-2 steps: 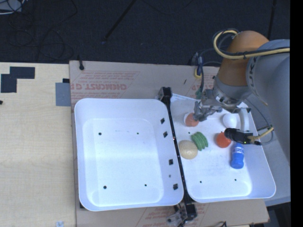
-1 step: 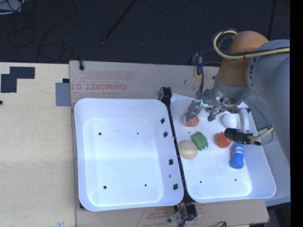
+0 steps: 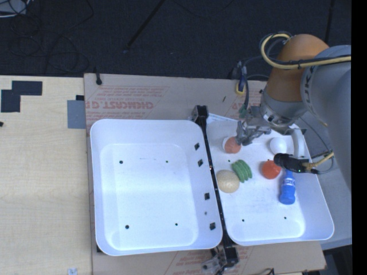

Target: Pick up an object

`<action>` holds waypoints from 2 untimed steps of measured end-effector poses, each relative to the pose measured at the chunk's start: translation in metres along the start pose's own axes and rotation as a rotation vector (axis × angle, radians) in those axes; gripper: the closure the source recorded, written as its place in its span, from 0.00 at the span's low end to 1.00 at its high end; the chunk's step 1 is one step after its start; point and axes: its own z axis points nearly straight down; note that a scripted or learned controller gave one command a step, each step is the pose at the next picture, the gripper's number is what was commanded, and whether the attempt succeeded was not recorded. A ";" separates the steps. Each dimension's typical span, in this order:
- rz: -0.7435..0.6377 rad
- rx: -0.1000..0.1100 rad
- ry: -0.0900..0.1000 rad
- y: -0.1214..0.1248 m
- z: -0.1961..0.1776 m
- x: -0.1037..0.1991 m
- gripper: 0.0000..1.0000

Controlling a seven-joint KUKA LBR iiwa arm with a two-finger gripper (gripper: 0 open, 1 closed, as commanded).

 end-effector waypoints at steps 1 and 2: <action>0.000 0.001 0.000 0.000 0.000 0.000 0.00; 0.010 -0.009 -0.001 0.001 -0.010 -0.013 0.00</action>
